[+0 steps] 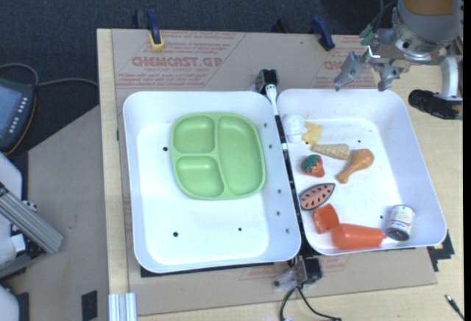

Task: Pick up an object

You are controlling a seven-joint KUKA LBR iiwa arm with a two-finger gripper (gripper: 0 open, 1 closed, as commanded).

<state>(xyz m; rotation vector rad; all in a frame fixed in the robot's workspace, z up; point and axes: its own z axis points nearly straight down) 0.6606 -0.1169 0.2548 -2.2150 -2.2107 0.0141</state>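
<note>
My gripper point(366, 73) hangs over the far rim of the right bin point(423, 165), its two fingers spread apart with nothing between them. Below it in that bin lie a yellow cheese wedge point(313, 132), a white piece point(294, 124), a cone-shaped toy point(330, 151), a toy drumstick point(355, 164), a strawberry point(313, 165), a watermelon slice point(316, 196), an orange carrot point(356, 236) with a red piece point(326, 217) beside it, and a small tin can point(399, 222). None of them touches the gripper.
The left bin point(147, 224) holds a green divided plate point(218, 155). A black clip point(266, 79) sits at the far end of the seam between the bins. Blue clamps point(154, 23) point(321, 31) hold the cardboard at the bench's far edge.
</note>
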